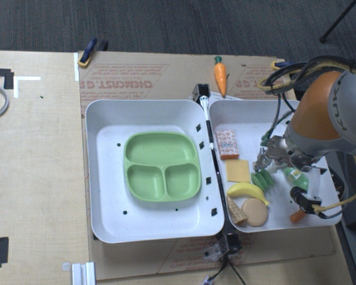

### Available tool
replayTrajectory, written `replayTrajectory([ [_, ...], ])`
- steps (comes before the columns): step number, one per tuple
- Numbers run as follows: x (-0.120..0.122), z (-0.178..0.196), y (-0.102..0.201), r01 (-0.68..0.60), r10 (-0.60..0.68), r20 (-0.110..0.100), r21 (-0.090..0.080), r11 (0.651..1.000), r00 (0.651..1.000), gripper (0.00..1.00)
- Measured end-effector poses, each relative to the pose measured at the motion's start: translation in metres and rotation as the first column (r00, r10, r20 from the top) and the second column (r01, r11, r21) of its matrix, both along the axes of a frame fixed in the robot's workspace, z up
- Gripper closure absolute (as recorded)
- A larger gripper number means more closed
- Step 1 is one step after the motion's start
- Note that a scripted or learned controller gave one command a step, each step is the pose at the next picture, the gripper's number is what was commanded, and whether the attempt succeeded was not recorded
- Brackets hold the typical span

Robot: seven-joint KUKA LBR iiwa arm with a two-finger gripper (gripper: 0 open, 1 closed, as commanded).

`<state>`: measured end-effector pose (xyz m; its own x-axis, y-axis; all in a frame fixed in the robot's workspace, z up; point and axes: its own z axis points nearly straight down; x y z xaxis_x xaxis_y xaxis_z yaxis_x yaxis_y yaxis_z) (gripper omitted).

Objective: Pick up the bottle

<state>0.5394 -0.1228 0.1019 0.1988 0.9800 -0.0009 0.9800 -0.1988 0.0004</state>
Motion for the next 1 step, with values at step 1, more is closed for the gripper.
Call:
replayTrajectory([
  [1, -0.0494, 0.0898, 0.0499, 0.101, -0.101, -0.002, 0.001, 0.995, 0.995, 1.0],
])
